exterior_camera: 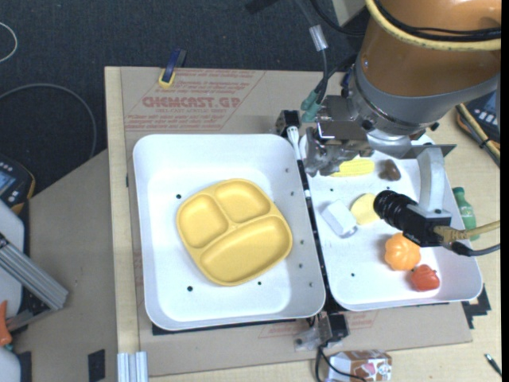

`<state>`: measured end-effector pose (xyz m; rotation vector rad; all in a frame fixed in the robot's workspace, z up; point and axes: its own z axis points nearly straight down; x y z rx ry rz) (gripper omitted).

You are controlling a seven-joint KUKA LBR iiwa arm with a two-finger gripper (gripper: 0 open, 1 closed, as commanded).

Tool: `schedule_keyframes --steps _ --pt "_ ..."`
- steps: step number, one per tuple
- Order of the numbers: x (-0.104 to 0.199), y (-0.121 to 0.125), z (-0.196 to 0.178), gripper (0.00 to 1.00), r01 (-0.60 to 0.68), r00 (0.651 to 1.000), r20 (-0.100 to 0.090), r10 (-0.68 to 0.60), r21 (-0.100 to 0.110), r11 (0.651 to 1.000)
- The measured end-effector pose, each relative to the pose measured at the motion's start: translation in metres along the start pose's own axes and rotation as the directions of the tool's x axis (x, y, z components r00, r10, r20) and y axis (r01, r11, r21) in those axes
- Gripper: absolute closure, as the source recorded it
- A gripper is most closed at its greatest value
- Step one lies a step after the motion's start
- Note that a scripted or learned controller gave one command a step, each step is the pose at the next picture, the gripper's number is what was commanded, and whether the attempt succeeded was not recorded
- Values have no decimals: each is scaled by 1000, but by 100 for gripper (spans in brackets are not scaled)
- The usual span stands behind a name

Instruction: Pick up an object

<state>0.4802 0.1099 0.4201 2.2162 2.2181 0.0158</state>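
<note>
Robotics laboratory test cell. Indicators: an industrial arm (pixel 429 46) with exposed cabling over the surface (pixel 119 213); two white bins (pixel 159 237) mounted on a printed board; loose cables (pixel 48 94) on dark carpet (pixel 79 22); aluminium framing (pixel 32 269) at left; toy food items as test objects.

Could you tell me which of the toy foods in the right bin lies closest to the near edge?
The red pepper; the orange pumpkin and yellow corn lie farther back.

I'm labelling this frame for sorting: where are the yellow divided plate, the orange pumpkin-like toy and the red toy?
yellow divided plate (pixel 233 231): camera view, on its central ridge.
orange pumpkin-like toy (pixel 402 251): camera view, on its top.
red toy (pixel 425 278): camera view, on its middle.
</note>
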Motion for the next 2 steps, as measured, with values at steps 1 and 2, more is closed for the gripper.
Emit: schedule_keyframes --steps 1,2 --pt "-14 -3 100 100 -4 1000 6 4 22 1000" --pt "-1 0 -33 100 3 1000 -2 -3 -4 1000"
